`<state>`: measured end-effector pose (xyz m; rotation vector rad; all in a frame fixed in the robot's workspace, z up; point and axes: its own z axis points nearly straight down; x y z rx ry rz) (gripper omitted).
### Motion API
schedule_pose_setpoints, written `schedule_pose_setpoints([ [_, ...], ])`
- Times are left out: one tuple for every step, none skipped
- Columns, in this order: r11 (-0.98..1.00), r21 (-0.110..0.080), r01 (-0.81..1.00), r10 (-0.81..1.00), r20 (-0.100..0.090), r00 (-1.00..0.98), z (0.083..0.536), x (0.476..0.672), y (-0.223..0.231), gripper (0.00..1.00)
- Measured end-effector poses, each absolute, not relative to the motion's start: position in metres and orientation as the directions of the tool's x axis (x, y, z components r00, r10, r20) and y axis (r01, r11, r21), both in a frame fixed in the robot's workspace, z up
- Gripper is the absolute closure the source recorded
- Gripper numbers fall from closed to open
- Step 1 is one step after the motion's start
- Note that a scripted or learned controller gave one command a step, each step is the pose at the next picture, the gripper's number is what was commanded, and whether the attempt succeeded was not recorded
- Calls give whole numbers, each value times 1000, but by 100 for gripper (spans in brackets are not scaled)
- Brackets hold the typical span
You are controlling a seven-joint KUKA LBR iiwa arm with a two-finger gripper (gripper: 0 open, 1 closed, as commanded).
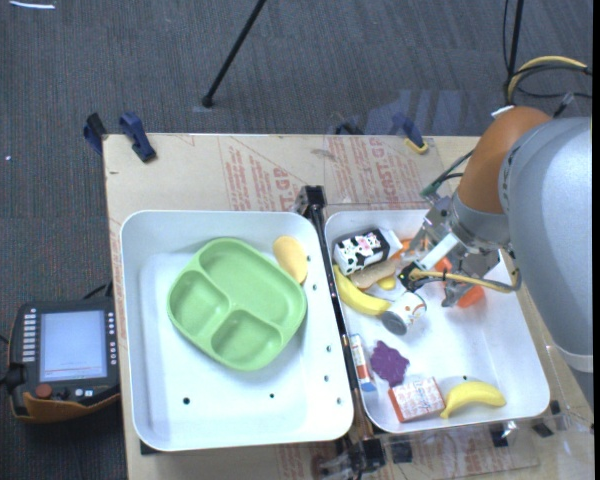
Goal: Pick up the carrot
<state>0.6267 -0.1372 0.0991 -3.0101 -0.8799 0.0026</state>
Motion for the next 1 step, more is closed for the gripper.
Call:
schedule_pose_setpoints([
  [-895, -26, 445, 445, -5, 896, 85, 630, -168, 0],
])
